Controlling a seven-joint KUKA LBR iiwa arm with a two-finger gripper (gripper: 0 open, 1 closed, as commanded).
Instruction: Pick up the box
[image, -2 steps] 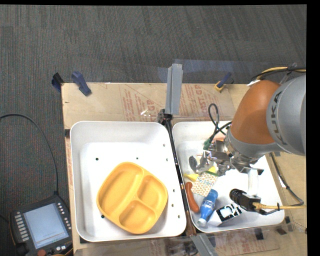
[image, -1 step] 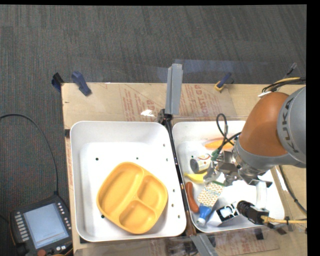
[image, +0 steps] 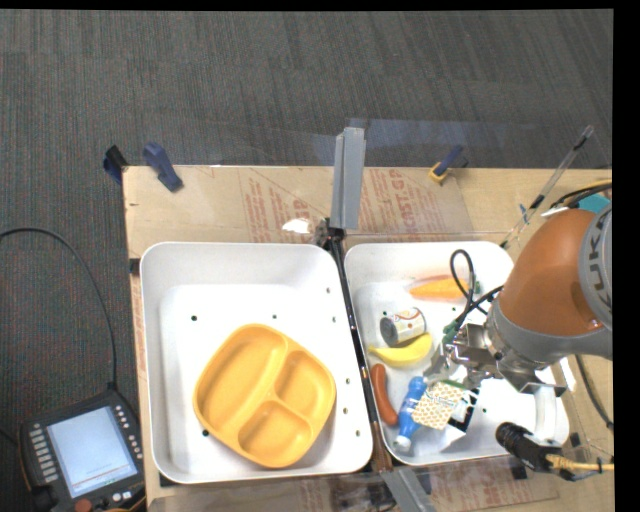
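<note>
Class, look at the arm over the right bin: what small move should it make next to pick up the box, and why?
Probably a short straight descent. The gripper hovers just above the patterned box, which lies at the right bin's front beside the blue bottle; no grasp shows yet.

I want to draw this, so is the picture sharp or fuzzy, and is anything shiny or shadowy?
In the camera view, light is even and soft; the yellow divided plate looks sharp, with a faint shadow on the left bin. Small things under the gripper, like the patterned box, look slightly fuzzy. No strong glare.

Banana (image: 403, 351), sausage (image: 384, 391) and bottle (image: 410, 408) crowd the box (image: 438, 406)
</note>
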